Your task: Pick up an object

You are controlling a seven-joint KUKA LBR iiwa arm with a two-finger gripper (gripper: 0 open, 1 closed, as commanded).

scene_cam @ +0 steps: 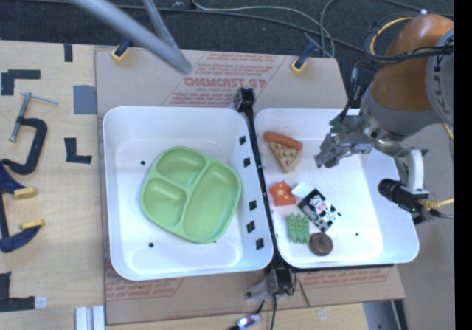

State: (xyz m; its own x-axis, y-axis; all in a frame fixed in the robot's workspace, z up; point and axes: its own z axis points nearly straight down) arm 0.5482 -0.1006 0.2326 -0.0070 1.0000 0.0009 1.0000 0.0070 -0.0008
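Two shallow white bins are seen side by side on a cardboard sheet (221, 74) printed with red lettering. The left bin (118, 173) is occupied by a green divided plate (192, 193) with three compartments, lying slightly tilted across the middle of the bin floor.

In the right bin (383, 240), a cluster of small objects is gathered along the 9 o'clock side, near the wall shared with the left bin. A toy hot dog (283, 139) is found at the 12 o'clock end of the cluster, and a toy pizza slice (285, 156) is set just below it, touching or nearly touching it. At 6 o'clock from the slice, a small red piece with a star mark (282, 193) is seen. Just beside that, toward 3 o'clock, a black-and-white cow-patterned block (318, 209) is placed. A green ridged piece (298, 228) lies at 7 o'clock from the block, and a brown round piece (321, 245) is found at the 6 o'clock end of the cluster.

The gripper (330, 156) is positioned over the right bin, at 3 o'clock from the pizza slice and apart from it. Nothing is seen between its fingers; whether they are spread or closed cannot be told from this angle. The arm (413, 77) is seen reaching in from 3 o'clock, with its orange band at 1 o'clock from the gripper.

On the bench at 9 o'clock of the bins, a black C-clamp (28, 140) is laid.
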